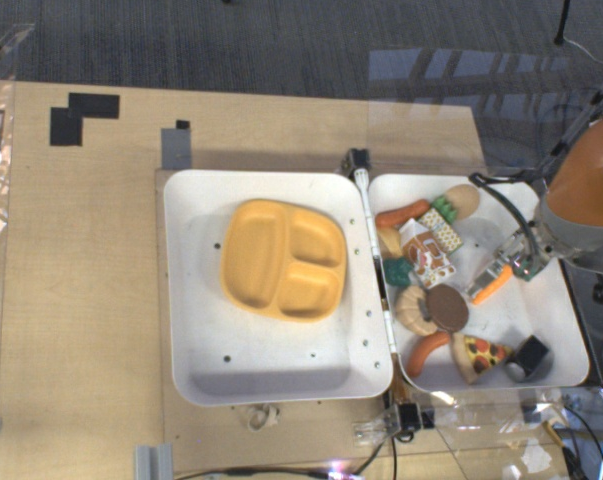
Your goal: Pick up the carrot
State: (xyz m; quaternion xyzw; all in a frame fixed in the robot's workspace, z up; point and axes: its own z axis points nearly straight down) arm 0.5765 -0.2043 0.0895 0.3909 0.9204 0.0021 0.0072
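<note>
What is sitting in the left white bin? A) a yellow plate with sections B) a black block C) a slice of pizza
A: the yellow plate with sections lies in the left white bin, while the toy foods are in the right bin.

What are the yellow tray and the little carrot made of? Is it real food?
The yellow tray looks like moulded plastic: one even colour, soft sheen, rounded compartments. The carrot seems to be toy plastic too, smooth and uniformly bright orange, though it is too small to be sure.
</note>
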